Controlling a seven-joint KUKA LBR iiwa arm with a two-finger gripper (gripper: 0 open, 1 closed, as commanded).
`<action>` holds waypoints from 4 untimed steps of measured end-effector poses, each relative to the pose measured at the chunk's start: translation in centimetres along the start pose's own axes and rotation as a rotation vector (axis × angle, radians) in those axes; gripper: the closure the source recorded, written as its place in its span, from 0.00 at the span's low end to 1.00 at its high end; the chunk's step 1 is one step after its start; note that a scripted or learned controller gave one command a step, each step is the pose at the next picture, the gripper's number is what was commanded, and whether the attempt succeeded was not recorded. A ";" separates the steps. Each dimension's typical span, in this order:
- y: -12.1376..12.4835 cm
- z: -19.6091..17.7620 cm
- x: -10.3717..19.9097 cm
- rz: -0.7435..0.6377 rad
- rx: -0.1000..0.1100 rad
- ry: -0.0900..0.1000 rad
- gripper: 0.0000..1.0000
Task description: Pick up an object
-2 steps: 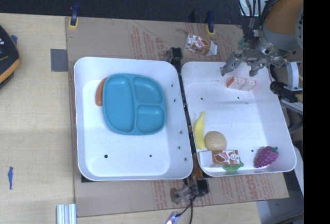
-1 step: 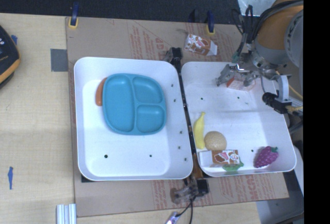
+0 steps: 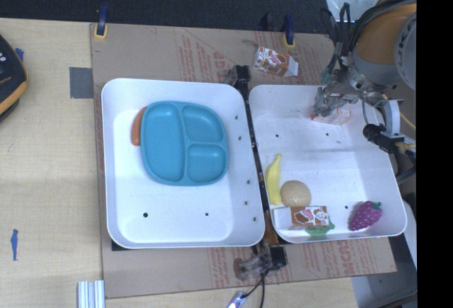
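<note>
My gripper is low over the far end of the right bin, reaching in from the right. Just beside its tip lies a small pale packet with red marks, partly hidden by the gripper; whether it is touched I cannot tell. At the bin's near end lie a yellow banana, a brown round roll, a printed carton and purple grapes.
The left bin holds a blue divided plate with an orange item poking out at its left edge. A snack packet lies on the cardboard beyond the bins. Clamps sit along the cardboard's far edge.
</note>
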State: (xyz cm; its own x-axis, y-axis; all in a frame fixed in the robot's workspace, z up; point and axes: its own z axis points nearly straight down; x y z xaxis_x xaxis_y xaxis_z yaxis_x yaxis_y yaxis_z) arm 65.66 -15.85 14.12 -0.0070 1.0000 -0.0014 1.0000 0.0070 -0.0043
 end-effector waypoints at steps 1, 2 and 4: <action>-1.0 -8.1 -5.5 0.005 -0.005 0.000 1.00; -7.9 -8.2 2.6 0.001 0.000 0.001 1.00; -1.3 2.2 0.0 0.001 0.000 0.000 0.00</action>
State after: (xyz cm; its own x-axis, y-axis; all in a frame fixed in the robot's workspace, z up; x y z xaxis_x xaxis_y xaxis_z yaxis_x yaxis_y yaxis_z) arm 64.32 -15.83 11.91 -0.0057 1.0000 -0.0013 1.0000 0.0057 -0.0045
